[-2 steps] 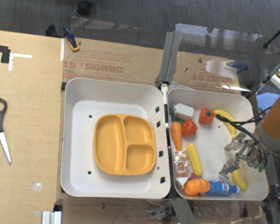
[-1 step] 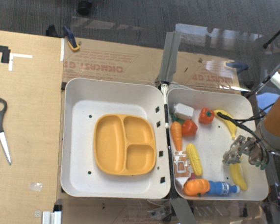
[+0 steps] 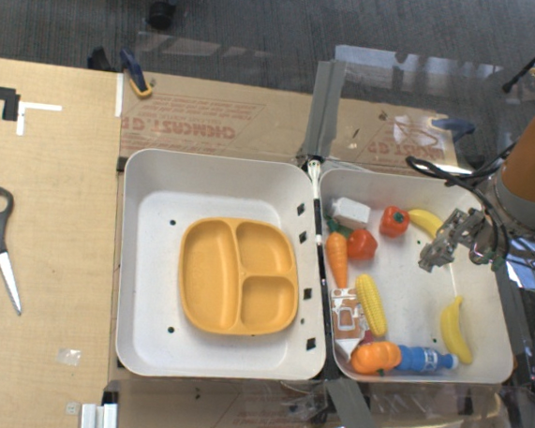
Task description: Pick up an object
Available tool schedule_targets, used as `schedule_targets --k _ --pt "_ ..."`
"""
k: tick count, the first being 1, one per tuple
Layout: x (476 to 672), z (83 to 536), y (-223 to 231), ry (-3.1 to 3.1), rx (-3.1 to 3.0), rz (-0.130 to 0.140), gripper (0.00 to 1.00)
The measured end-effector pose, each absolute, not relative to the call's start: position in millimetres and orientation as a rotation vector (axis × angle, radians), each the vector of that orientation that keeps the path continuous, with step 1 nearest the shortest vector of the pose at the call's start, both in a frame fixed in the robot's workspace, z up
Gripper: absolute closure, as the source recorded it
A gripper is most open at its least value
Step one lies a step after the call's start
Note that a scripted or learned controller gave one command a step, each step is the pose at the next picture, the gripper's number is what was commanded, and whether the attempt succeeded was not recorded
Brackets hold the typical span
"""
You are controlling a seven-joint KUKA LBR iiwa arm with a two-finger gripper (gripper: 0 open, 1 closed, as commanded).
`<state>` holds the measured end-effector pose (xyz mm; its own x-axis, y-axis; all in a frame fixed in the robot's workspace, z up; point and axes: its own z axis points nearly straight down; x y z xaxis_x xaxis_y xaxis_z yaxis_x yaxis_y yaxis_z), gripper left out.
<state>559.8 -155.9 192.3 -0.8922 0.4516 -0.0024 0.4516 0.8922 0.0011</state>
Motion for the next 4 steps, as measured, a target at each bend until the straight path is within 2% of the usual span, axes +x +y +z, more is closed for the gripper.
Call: schedule_targets --k 1,2,3,4 --pt "556.4 91.8 -104.4 3.0 0.925 0.0 1.0" --pt "560.9 270.1 -61.9 2.829 1.36 -0.002 1.0" --pt "610.8 273.9 -24.3 2.76 1.498 -0.003 1.0" --pt "611.7 282.4 -24.1 2.762 1.491 -0.007 1.0"
